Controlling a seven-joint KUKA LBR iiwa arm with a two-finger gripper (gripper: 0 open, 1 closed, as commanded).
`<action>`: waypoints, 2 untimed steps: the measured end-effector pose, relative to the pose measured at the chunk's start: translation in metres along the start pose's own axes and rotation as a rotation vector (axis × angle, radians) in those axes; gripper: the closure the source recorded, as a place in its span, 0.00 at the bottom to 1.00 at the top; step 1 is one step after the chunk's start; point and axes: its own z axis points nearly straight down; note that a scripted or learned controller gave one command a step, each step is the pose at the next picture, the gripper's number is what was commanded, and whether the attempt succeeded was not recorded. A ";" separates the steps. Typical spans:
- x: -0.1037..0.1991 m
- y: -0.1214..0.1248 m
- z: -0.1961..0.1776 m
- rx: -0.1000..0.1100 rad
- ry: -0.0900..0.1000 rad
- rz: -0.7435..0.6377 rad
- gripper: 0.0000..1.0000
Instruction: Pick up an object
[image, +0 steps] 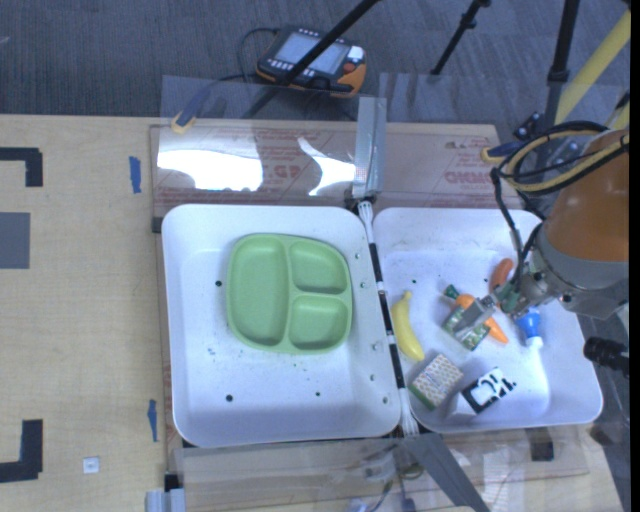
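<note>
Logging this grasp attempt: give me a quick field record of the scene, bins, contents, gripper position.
left bin: green divided plate
right bin: banana, patterned block, black-and-white item, small orange pieces, blue-white item
gripper: low over right bin's clutter, at a small greenish object
grasp: cannot tell

No legible text, faint red print on clear sheet (300, 160) behind bins, unreadable

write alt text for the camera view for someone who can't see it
A grey arm's two-finger gripper reaches from the right into the right white bin, among a yellow banana, orange carrots and small packets. The left white bin holds a green divided plastic tray.
</note>
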 end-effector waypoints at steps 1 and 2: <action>-0.036 0.047 0.095 -0.009 -0.007 -0.201 0.00; -0.067 0.015 0.095 -0.010 -0.004 0.215 0.00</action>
